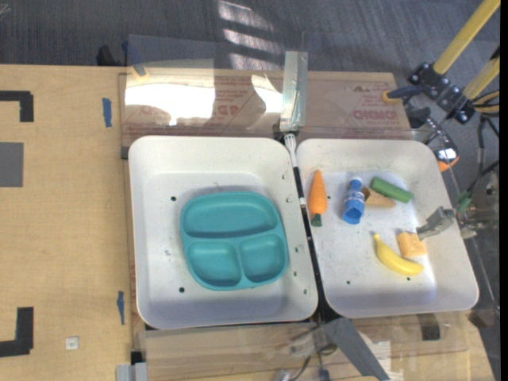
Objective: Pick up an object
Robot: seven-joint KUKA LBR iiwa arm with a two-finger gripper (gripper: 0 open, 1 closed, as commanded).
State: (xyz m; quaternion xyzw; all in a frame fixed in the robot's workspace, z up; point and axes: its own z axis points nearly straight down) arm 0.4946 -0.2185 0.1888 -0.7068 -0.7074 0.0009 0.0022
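Tool: the tool [438,222] sits low at the right rim of the right bin [397,296]; whether it is released or clenched I cannot tell.
Nearest thing: an orange block [410,245], just beside the tool, perhaps touching.
Near the tool: banana [394,256].
Farther left: green piece [390,190], blue bottle [354,201], carrot [317,195].
Left bin [151,213]: teal tray [233,240].

Bench [63,213]: tan board surface with black corner marks and blue tape tabs. Directly on it, two shallow white bins side by side, touching along a central seam. Right bin [456,288]: its far-right rim lies just beside the gripper [438,222]. Left bin [147,236]: well apart from the gripper, across the seam. Clear panel [206,94]: beyond both bins.
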